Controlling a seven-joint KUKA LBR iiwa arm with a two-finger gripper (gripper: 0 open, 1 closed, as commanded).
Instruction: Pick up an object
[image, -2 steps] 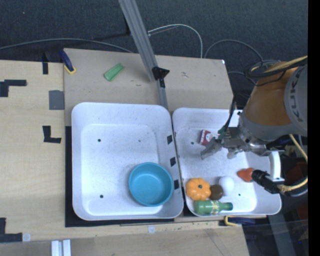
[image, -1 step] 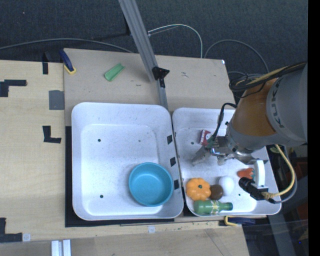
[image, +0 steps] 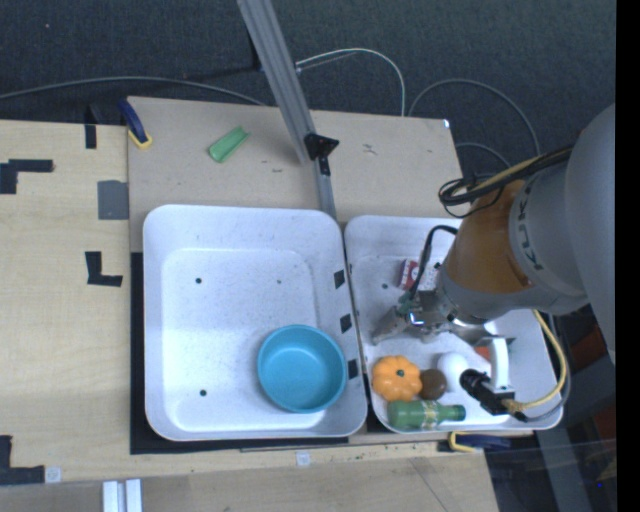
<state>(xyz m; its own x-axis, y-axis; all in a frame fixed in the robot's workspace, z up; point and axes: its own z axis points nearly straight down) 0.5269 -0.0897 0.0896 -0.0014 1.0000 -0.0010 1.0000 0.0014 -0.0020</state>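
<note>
Reaches in from the view's right with the grey arm (image: 565, 230), orange band above the wrist, and holds the gripper (image: 405, 318) low inside the right bin (image: 385, 232), near that bin's middle. Cannot tell how far open the gripper stands, nor whether it has hold of anything: too small and blurred against the white floor.

Just below the gripper in the view, a small orange pumpkin (image: 397, 378), close to it but seemingly apart. Just beside the pumpkin on the view's right, a brown ball (image: 432, 382); up and right of that, a white egg-shaped thing (image: 452, 364). Farther below the gripper, along the bin's near wall, a green bottle (image: 425, 413) on its side. Just above the gripper, a small red-and-white packet (image: 408, 272).

Well to the view's left of the gripper, in the left bin (image: 200, 225), a blue bowl (image: 300, 367), upright, near the wall between the bins. Far up and left of the gripper, on the bare bench (image: 400, 150), a green block (image: 227, 144).
</note>
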